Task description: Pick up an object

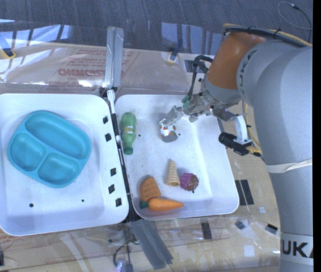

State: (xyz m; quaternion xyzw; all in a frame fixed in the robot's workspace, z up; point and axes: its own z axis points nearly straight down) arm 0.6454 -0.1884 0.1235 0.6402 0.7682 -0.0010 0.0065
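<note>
Progress looks early: tool (172, 119) hangs low over a small silvery object (168, 131) in the right bin (220, 203); its grip cannot be told, nothing visibly lifted.

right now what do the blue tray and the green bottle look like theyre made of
Blue tray: likely moulded plastic, one even matte colour, with soft rounded compartment edges. Green bottle: probably a plastic toy, smooth with a slight sheen; its lighter label band is too small to read.
</note>
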